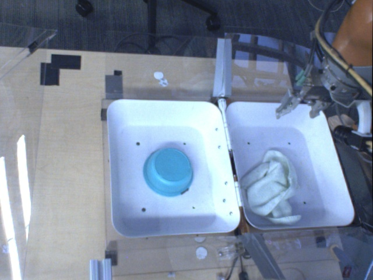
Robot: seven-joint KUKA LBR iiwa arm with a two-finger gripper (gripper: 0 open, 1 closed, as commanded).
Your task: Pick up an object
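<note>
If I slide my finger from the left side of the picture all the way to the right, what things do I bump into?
Black tape marks → left bin → blue bowl → right bin → crumpled white cloth. The claw hangs open above the right bin's far edge.

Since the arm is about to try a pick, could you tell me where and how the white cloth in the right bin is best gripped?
Grip the white cloth on its raised fold near the middle, coming straight down from above. It lies crumpled in a loose heap on the floor of the right bin, so a ridge gives the gripper something to pinch.
</note>
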